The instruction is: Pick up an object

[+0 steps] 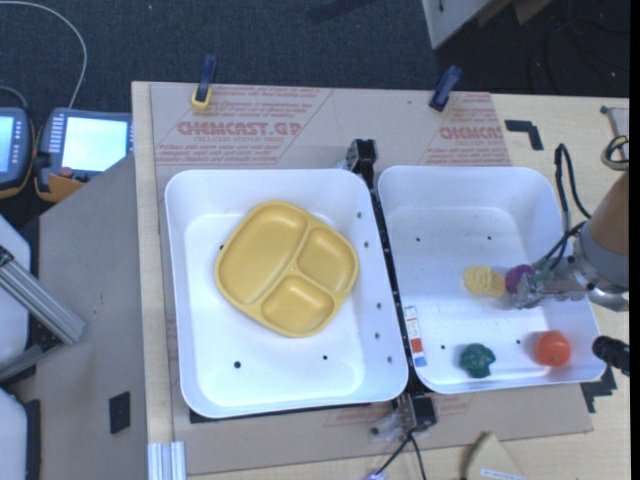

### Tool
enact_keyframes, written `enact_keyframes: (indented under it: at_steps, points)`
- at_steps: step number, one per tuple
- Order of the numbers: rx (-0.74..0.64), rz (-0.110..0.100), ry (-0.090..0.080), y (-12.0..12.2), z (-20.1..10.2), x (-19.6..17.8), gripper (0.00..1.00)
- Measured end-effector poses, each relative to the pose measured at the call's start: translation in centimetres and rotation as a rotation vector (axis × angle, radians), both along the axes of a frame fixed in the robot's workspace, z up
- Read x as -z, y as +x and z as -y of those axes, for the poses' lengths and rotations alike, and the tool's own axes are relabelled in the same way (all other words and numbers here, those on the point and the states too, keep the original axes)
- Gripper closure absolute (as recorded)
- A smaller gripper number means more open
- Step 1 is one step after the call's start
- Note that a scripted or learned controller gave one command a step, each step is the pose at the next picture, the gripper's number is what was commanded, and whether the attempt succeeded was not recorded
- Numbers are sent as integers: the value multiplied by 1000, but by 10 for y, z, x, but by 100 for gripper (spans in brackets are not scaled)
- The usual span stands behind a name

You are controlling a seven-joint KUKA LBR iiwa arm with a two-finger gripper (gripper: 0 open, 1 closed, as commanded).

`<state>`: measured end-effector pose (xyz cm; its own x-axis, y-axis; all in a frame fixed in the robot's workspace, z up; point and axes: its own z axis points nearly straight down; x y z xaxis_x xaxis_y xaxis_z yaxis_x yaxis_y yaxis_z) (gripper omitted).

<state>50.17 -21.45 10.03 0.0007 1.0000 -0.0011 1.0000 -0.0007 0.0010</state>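
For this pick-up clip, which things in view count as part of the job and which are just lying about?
Part of the job:
- pincer, low in the right bin
- purple object at its tip
- yellow object
- green object
- orange object

Lying about:
- yellow divided plate in the left bin
- blue clamps on the board
- screen at far left

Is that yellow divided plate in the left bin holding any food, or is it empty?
Empty. The yellow divided plate lies flat in the left bin, and all three of its compartments show bare yellow plastic.
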Motion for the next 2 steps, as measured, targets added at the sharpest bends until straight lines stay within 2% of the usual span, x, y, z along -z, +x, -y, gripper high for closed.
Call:
enact_keyframes:
  at_steps: [1, 2]
  points:
    - [-2, 4, -2, 11, -1, -56, 100]
    - [-2, 3, -1, 6, -3, -100, 100]
